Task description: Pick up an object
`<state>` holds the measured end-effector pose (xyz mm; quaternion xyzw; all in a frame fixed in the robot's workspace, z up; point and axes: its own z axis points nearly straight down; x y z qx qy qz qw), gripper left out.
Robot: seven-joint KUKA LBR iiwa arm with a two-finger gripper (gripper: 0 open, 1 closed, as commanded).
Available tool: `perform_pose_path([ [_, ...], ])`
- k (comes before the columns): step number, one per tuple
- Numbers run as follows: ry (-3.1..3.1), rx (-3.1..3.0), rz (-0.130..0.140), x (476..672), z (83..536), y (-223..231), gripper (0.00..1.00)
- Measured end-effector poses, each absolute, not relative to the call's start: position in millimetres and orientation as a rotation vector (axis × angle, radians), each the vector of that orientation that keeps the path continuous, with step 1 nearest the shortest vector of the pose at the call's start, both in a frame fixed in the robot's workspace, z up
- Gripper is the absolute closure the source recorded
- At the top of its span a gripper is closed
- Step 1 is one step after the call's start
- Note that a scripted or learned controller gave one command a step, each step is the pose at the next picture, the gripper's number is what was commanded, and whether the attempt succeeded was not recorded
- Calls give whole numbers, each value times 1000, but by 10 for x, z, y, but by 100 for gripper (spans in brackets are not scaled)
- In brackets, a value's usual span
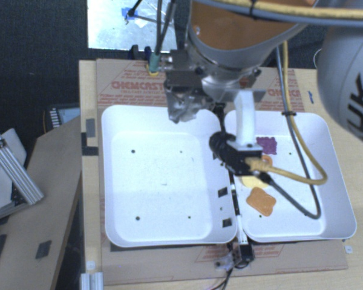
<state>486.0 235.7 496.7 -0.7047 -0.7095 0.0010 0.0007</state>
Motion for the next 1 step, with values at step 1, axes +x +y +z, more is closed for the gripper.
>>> perform_pose_path([
  [1,-2223,-2225,-9,5505,5365,2335,100],
])
